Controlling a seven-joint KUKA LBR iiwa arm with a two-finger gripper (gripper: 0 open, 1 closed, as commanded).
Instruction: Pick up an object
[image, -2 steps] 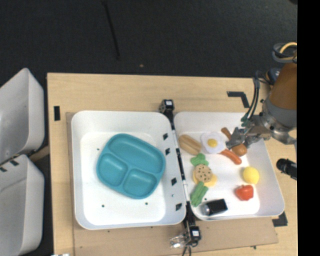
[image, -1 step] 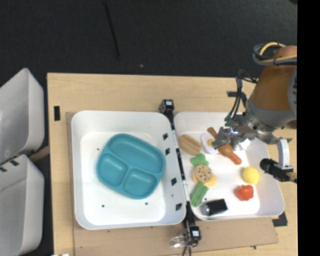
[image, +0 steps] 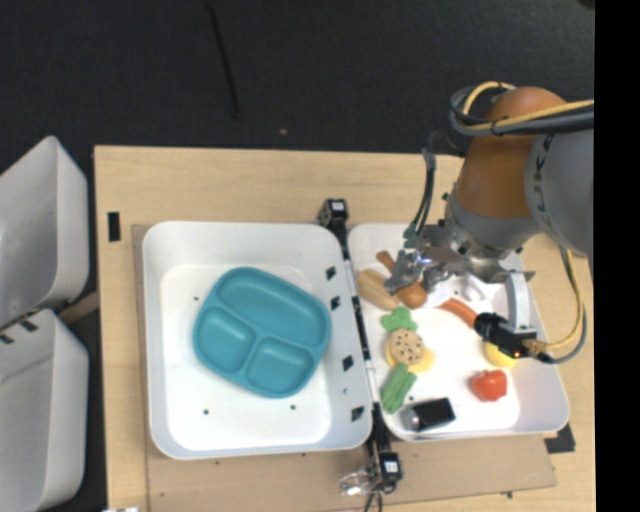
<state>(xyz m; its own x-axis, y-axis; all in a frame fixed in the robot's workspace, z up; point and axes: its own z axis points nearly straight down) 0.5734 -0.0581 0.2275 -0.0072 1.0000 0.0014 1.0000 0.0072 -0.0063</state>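
Observation:
My gripper hangs low over the back left part of the right bin. Directly under it lies a small orange-brown piece, and a tan bread-like roll sits just to its left. A brown stick lies behind the roll. Whether the gripper touches any of them is hidden by the wrist.
Also in the right bin are a green leafy piece, a round cookie, a green pickle, a black block, a red pepper, a yellow piece and an orange carrot. The left bin holds a blue divided plate.

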